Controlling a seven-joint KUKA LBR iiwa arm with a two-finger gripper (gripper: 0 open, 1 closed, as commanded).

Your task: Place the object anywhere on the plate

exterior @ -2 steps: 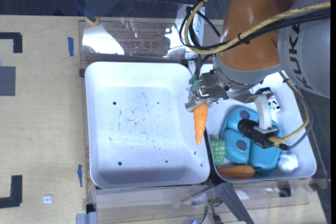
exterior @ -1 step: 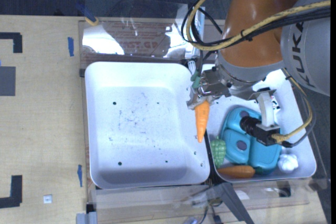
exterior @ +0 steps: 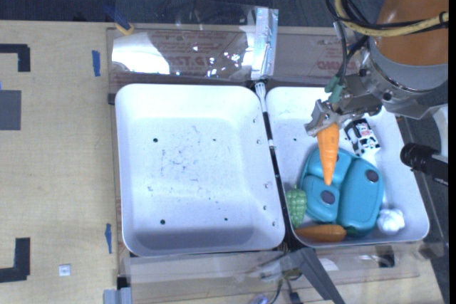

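An orange carrot (exterior: pixel 328 152) hangs point-down in the right bin (exterior: pixel 285 110), its thick end between the fingers of my gripper (exterior: pixel 325 120), which is shut on it. The carrot's tip is over the left part of the blue plate (exterior: pixel 358 201), which lies in the near half of the right bin. Whether the tip touches the plate I cannot tell. The grey arm with its orange band comes in from the upper right and hides part of the bin's far right corner.
Around the plate lie a green toy (exterior: pixel 296 204), an orange-brown piece (exterior: pixel 320 231), a white lump (exterior: pixel 390 221) and a small black-and-white figure (exterior: pixel 363 139). The left bin (exterior: pixel 192 160) stands beside it. A clear plastic sheet (exterior: pixel 192 46) lies behind the bins.
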